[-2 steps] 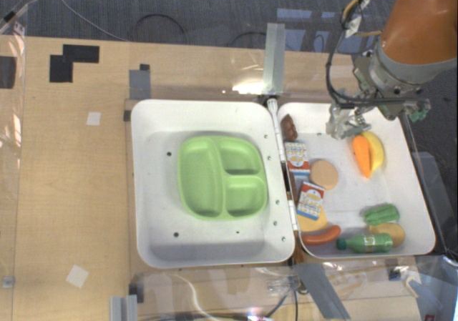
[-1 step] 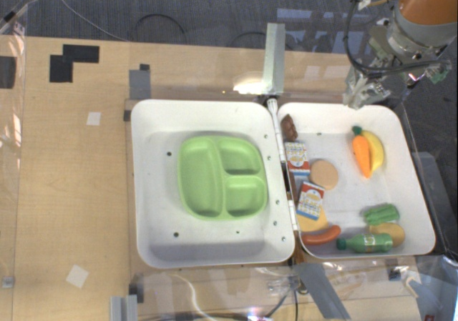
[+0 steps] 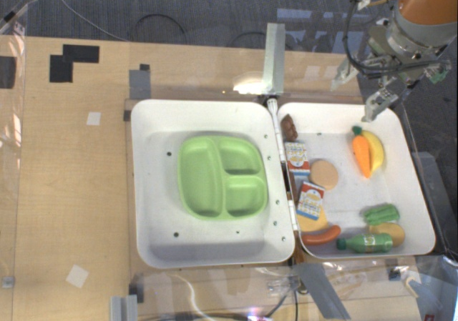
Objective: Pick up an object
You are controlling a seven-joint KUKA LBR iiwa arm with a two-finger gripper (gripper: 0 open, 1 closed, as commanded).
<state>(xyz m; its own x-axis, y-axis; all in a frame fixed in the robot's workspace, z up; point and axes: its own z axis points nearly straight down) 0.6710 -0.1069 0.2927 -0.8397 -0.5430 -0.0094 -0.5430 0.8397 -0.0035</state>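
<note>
Poised at upper right above carrot (image 3: 362,154) and banana (image 3: 376,151), claw (image 3: 377,104) state impossible to tell, presumably lining up a grab.

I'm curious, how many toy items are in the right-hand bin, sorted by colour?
Orange or yellow: 4, an orange carrot, a yellow banana, a yellow-orange piece and a yellow wedge
Green: 2, a green bottle and a green vegetable
Brown or tan: 2, a brown piece and a tan round disc
Red: 1, a sausage
Printed cartons: 2
Total: 11
</note>
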